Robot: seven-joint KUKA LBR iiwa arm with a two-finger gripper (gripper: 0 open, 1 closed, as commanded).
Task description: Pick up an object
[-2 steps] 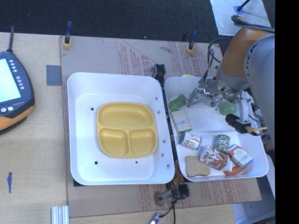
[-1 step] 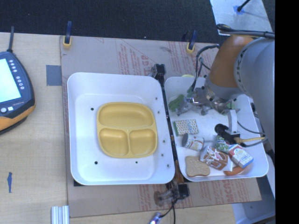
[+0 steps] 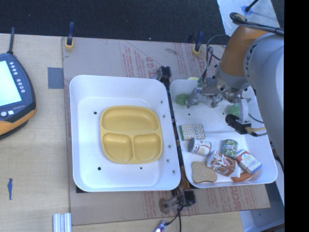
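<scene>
Cardboard-covered bench bears two white bins; in the right bin (image 3: 270, 175) the gripper (image 3: 193, 102) partly hides a green object (image 3: 182, 99), and its grip cannot be told.

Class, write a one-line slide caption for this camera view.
Gripper low over the right bin's far end, toy groceries heaped nearer, yellow divided plate in the left bin.

Bulky grey arm (image 3: 270, 76) at the frame's right, orange band (image 3: 236, 52) upper right, thin black cables, small metal gripper (image 3: 203, 98) below
</scene>
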